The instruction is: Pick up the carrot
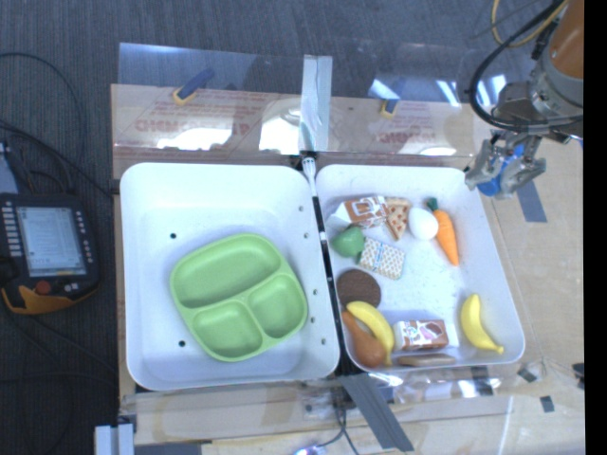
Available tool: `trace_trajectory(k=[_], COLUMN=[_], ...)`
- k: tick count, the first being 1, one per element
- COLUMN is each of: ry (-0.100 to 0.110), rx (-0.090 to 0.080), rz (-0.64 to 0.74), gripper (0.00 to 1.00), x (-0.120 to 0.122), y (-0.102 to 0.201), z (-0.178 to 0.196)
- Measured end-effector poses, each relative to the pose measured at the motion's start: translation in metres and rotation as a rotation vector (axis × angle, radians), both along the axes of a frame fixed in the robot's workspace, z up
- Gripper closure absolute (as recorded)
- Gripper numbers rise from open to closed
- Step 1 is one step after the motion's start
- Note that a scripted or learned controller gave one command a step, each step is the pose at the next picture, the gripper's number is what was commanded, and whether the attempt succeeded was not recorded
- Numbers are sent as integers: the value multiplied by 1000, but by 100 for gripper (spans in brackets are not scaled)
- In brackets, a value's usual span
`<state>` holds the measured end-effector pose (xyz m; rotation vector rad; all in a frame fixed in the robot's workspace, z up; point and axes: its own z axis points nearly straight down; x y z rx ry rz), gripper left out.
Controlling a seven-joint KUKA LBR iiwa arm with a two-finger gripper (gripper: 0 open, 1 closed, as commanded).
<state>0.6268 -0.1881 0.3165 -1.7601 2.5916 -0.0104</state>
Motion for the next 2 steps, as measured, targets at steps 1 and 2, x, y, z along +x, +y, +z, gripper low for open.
trace_trajectory(k=[1,2], ry=[20,1], rx=[10,0], rz=[123,217], gripper=[100,100], x=[13,43], y=[38,-17], z=[-182,-102])
